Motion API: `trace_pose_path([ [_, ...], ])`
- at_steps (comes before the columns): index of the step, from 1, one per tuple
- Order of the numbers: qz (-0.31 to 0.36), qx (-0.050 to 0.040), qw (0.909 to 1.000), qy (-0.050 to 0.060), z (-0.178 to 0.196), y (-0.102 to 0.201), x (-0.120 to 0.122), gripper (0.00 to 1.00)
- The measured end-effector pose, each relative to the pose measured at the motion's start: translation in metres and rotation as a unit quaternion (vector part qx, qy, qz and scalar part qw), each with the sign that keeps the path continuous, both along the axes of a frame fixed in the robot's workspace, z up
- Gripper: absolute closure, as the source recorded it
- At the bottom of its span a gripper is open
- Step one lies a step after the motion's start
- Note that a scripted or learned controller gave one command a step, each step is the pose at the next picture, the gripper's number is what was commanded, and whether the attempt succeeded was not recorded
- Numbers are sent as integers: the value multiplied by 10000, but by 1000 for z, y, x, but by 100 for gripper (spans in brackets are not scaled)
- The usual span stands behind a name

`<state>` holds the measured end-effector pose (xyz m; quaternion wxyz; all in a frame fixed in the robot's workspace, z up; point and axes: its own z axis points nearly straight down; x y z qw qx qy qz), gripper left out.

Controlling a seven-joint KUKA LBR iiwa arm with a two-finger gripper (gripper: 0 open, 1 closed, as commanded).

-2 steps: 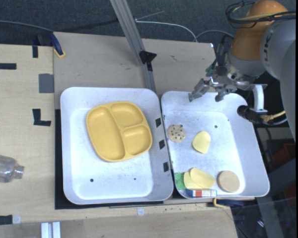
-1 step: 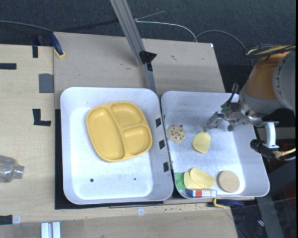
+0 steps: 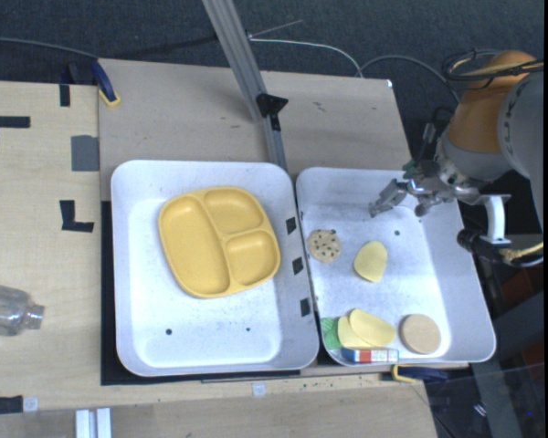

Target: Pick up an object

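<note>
Two fingers of the gripper [image 3: 400, 202] stand spread apart with nothing between them, hanging over the upper part of the right bin [image 3: 457, 286] and touching none of the pieces. Below it lie a speckled cookie [image 3: 324, 245] and a pale yellow chip [image 3: 371, 261], apart from each other (a tan round piece [image 3: 421, 333] sits at the lower corner). The left bin [image 3: 132, 272] bears a yellow divided plate [image 3: 218, 241].

gripper [image 3: 400, 201] spread open (arm entering from right).
</note>
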<state>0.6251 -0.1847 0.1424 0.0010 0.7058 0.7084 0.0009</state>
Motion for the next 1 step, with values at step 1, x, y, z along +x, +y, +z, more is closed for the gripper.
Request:
trace_pose_path([
  [1, -19, 15, 10000, 68, -42, 31, -65, 0],
])
